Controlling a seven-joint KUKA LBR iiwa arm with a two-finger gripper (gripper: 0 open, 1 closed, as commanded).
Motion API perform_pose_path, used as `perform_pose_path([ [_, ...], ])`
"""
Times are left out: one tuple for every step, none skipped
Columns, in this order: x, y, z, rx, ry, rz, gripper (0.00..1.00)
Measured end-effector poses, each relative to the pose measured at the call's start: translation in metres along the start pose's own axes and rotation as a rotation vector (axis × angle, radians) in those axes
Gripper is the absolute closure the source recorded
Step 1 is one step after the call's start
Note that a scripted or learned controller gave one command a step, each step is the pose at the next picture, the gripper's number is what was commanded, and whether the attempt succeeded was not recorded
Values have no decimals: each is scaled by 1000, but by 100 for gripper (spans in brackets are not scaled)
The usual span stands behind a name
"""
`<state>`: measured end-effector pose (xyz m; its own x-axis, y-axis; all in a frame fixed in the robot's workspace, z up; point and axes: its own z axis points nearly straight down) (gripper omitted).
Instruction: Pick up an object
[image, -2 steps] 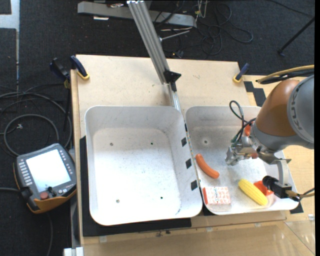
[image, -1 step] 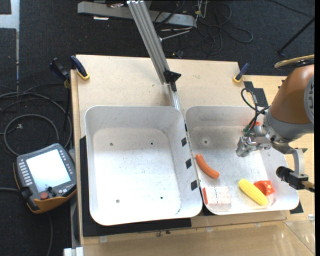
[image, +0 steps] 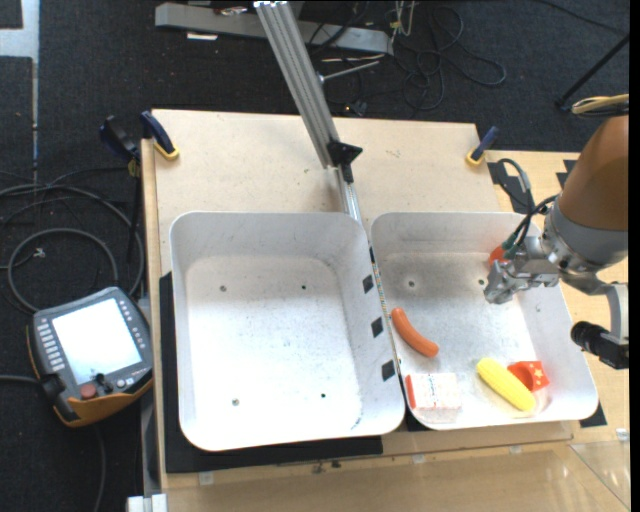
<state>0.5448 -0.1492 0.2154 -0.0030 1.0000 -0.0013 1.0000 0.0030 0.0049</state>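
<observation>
The right bin (image: 440, 235) holds an orange sausage-shaped piece (image: 413, 332) near its left wall. A white box with a red edge (image: 435, 393) lies at the front. Beside it to the right are a yellow oblong piece (image: 505, 384) and a small red piece (image: 531, 375) touching it. My gripper (image: 497, 286) hangs over the back right part of this bin, above bare floor, well apart from all the objects. Nothing shows under it.
The left bin (image: 200, 240) stands next to the right one, their walls meeting in the middle. A slanted metal rail (image: 305, 85) runs from the back down to the bins' junction. A teach pendant (image: 90, 350) lies off the bench at left.
</observation>
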Motion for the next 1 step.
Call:
perform_pose_path([
  [0,10,-60,-2,-1,-1,100],
])
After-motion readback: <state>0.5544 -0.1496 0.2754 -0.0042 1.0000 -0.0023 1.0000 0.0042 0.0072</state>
